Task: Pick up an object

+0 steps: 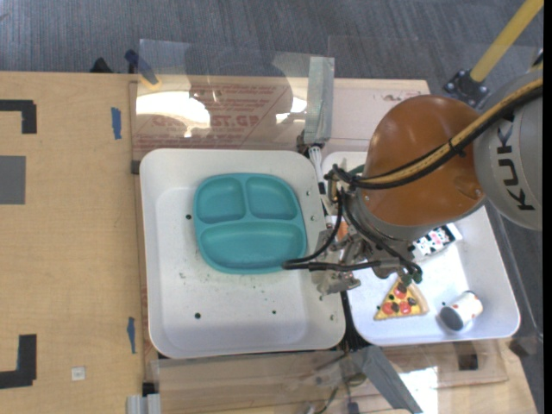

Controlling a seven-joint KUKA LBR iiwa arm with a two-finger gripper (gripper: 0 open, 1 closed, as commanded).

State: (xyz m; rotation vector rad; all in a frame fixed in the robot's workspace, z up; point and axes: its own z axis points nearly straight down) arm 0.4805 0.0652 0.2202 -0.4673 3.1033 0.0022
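divided plate (pixel 250 222) in left bin (pixel 164 317) | pizza slice (pixel 402 301), cylinder (pixel 460 310) in right bin (pixel 500 309), cylinder right of slice

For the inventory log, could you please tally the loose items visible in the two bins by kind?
Teal divided plate: 1
Toy pizza slice: 1
Small white-and-grey cylinder: 1
Black-and-white patterned item, partly hidden under the arm: 1
Total: 4

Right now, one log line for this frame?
arm over right bin | gripper near divider | teal divided plate left bin | pizza-slice toy, white cylinder right bin
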